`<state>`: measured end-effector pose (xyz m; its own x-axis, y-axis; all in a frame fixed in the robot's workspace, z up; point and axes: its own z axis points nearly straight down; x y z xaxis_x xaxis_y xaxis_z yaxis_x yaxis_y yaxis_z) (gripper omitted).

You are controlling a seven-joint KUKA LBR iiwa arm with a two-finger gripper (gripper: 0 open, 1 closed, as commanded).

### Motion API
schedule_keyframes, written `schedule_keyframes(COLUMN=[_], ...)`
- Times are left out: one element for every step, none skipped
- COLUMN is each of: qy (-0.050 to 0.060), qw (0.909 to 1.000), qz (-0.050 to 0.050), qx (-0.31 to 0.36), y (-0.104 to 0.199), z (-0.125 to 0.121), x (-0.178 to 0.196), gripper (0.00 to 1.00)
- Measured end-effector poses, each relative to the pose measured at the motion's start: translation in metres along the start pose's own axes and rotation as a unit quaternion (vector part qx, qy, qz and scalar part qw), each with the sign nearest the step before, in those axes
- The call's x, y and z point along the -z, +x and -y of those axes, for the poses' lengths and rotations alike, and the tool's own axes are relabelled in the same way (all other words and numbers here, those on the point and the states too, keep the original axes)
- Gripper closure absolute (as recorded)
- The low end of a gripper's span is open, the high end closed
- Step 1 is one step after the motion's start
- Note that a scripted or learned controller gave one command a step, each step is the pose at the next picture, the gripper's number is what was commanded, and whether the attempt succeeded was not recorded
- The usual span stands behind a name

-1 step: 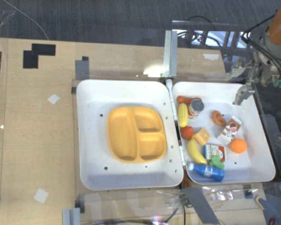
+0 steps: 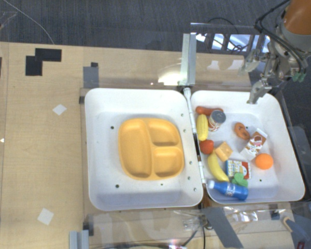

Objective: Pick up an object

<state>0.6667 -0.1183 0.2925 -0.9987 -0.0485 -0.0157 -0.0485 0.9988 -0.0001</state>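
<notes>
**Approach Stage: Hand Above the Right Bin**

The hand (image 2: 259, 90) hangs over the far edge of the right bin (image 2: 287, 134), grasping nothing; whether it is released or clenched cannot be told. The objects lie crowded in that bin: an orange (image 2: 264, 161) near the right side, a banana (image 2: 216, 167), a can (image 2: 216, 118), a blue bottle (image 2: 229, 190). The left bin (image 2: 98, 139) carries a yellow tray (image 2: 150, 148). Recommended: select the orange, which stands apart from its neighbours. Descend vertically, centre the hand on it, and close only once low enough.
</notes>
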Motion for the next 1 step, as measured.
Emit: schedule_keyframes(qy=[-0.001], qw=[0.9978], qz=[-0.010], qx=[-0.066], y=[0.0408], z=[0.0674], x=[-0.1775], gripper=[0.00])
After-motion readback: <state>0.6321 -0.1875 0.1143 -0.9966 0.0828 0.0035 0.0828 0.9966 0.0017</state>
